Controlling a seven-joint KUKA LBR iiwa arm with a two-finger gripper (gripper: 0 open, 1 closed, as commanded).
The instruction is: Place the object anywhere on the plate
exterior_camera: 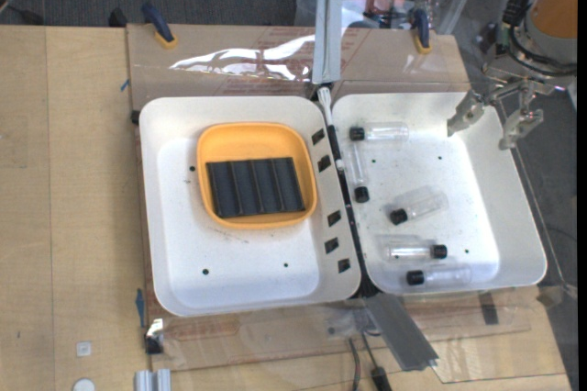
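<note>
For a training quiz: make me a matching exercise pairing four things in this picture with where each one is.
Things:
1. orange plate
2. black ridged block
3. clear tubes with black caps
4. gripper

Places:
A. lying in the right bin
B. resting on the plate
C. above the right bin's far right corner
D. sitting in the left bin

Pairs: 1-D, 2-B, 3-A, 4-C

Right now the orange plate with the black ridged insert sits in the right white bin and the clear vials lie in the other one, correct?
Not quite: the camera view shows the orange plate with its black ridged insert in the left white bin. The clear vials lie in the right white bin.
</note>
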